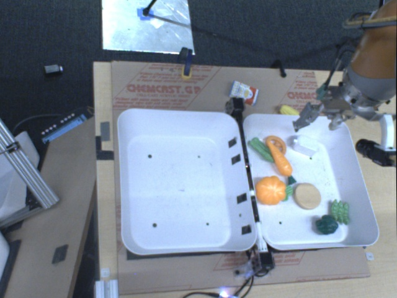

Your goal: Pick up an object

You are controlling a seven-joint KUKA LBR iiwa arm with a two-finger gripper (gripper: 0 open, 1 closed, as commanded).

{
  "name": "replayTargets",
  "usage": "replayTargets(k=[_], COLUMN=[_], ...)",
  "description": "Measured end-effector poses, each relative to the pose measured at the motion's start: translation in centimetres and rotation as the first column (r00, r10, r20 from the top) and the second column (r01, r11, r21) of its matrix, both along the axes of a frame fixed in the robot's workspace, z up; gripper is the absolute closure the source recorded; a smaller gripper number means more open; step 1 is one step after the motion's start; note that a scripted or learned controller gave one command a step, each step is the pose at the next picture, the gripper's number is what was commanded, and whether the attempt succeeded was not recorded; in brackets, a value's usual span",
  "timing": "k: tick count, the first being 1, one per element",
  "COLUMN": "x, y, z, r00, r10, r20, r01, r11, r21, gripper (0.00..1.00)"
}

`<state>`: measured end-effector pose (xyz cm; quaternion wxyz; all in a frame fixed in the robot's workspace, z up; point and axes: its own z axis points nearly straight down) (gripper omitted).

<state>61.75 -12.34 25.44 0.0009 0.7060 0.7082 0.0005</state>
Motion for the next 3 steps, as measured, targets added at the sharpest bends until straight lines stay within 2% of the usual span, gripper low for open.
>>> replayTargets(k=[1, 2, 3], x=[-2.5, -2.0, -9.4], y=[3.9, 3.5, 0.0], z=[-15.4, -13.4, -17.1], r00=[1.0, 1.0, 1.0], r10=[0.003, 0.001, -0.007], r20=[-0.017, 0.001, -0.006], r01=[-0.003, -0.001, 0.007], r11=[1.0, 1.0, 1.0], r21=[0.005, 0.0, 0.0], gripper=[0.0, 1.0, 1.0])
